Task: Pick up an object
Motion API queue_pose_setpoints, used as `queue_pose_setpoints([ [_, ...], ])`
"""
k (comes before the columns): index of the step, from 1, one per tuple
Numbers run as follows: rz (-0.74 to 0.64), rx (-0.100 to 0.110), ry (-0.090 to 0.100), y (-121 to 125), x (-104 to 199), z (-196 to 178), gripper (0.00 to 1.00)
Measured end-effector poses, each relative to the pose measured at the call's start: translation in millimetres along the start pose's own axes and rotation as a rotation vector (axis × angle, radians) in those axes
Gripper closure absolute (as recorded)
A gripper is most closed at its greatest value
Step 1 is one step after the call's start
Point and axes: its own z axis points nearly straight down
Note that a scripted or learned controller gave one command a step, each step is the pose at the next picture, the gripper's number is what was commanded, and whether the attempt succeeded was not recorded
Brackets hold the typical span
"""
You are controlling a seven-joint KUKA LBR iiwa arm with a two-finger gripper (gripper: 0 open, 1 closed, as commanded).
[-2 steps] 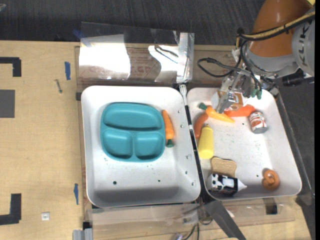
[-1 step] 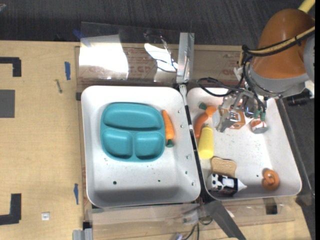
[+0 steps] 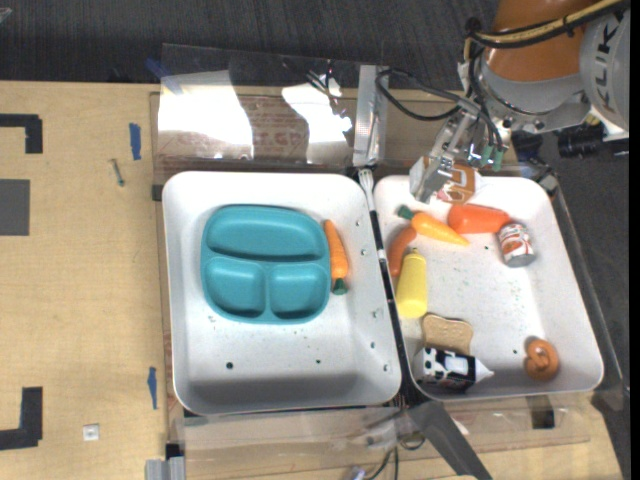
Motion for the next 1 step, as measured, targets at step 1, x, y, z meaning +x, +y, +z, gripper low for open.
queue_pose_setpoints([
  [1, -0.090, 0.002, -0.003, -48.6, -29.1, -29.3, 1.00],
])
